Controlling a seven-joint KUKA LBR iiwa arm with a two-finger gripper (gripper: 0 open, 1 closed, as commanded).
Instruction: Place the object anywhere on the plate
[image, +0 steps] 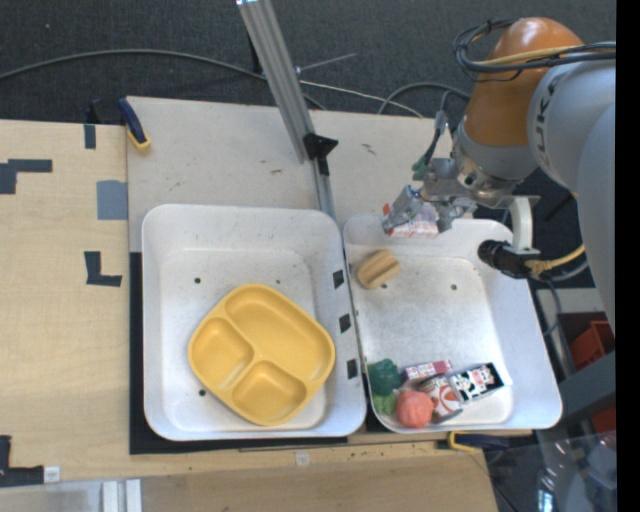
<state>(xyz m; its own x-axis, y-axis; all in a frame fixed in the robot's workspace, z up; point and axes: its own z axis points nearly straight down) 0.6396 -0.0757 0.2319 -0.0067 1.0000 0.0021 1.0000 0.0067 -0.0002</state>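
gripping a small white packet (412, 226) with red print, the pincer (420, 205) hangs over the far rim of the right bin (520, 330); the packet sits between its metal fingers and lies flat, its long axis running left to right across the view, the left end a bit higher than the right

nearest to the camera, in the near corner of the right bin, there is a cluster of small things: a dark green crumpled piece (383, 377), a round pinkish-orange ball (414, 408) with a soft-looking surface, a small red and white box (428, 371), and a flat black and white package (470, 383) that points toward the right at a slant. they lie close together, some touching

in the left bin (170, 300) lies the yellow plate (261, 352), smooth plastic with rounded corners and three compartments, turned at an angle to the bin walls. nothing lies in its compartments

farther back in the right bin, near the wall between the two bins, rests a tan rounded block (377, 268) like a bread roll, its long axis tilted a little up toward the right. it is just below and left of the held packet, apart from it

both bins are shallow, white and a little scuffed, standing side by side on the pale wooden bench (60, 300). above the pincer the arm shows an orange band (510, 80) and a grey shell
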